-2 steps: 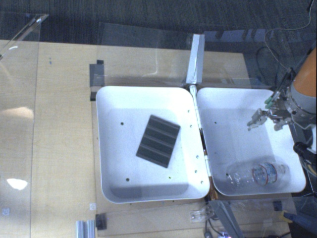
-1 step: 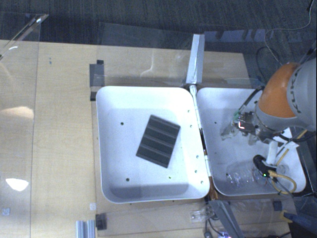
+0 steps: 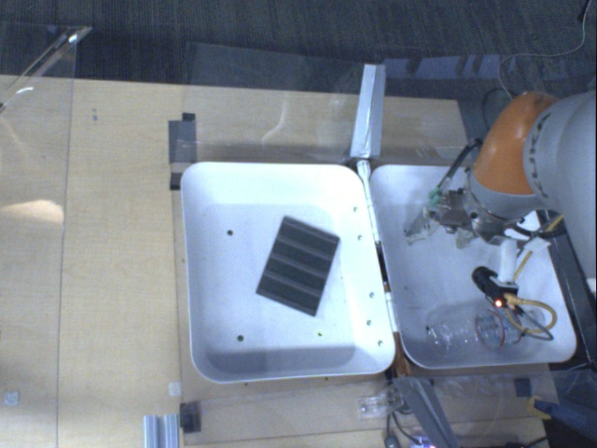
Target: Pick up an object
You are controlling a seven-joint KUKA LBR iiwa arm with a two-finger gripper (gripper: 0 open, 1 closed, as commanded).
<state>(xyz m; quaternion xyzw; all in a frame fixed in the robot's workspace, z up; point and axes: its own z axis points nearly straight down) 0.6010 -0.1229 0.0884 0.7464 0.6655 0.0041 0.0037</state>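
Observation:
A dark grey ribbed rectangular pad (image 3: 298, 266) lies flat and slightly tilted in the middle of the left bin (image 3: 215, 343). A clear plastic object (image 3: 464, 329) rests near the front of the right bin (image 3: 410, 278). My gripper (image 3: 425, 220) hangs over the back left part of the right bin, pointing left, away from both objects. I see nothing held in it.
The grey arm with its orange band (image 3: 508, 152) covers the right bin's back right corner. Black and yellow cables (image 3: 511, 301) trail over the bin's right side beside the clear object. A raised divider (image 3: 378, 259) separates the two bins. Wooden bench (image 3: 93, 250) extends to the left.

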